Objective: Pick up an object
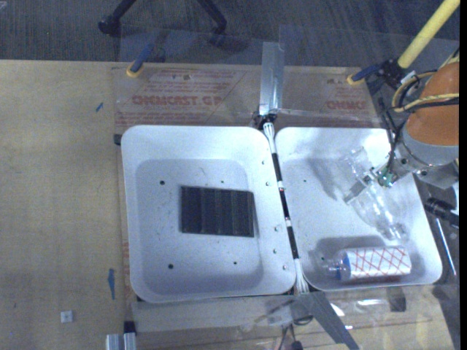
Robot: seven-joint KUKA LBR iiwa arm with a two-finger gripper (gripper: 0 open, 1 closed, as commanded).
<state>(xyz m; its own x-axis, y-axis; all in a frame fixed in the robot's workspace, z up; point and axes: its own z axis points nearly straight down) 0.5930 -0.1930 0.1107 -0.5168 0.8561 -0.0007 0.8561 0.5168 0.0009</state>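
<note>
A camera looks down at a slant on a wooden bench (51, 195) holding two shallow white bins side by side. The left bin (146, 152) contains a dark, ribbed rectangular panel (217, 211) lying flat near its middle. The right bin (306, 152) holds two things. A small bottle (372, 262) with a red-and-white crosshatch label and a blue cap lies on its side along the near wall, cap pointing left. Above it, in the middle of the bin, a clear plastic object (373, 199), hard to make out because it is transparent, stretches from the bin's centre toward its right wall.

The grey arm with its orange band (435, 108) reaches in from the right. Its gripper (383, 175) sits over the upper end of the clear plastic object, at or very near it. How far the gripper is open, and whether it has hold of anything, cannot be told from this view.
</note>
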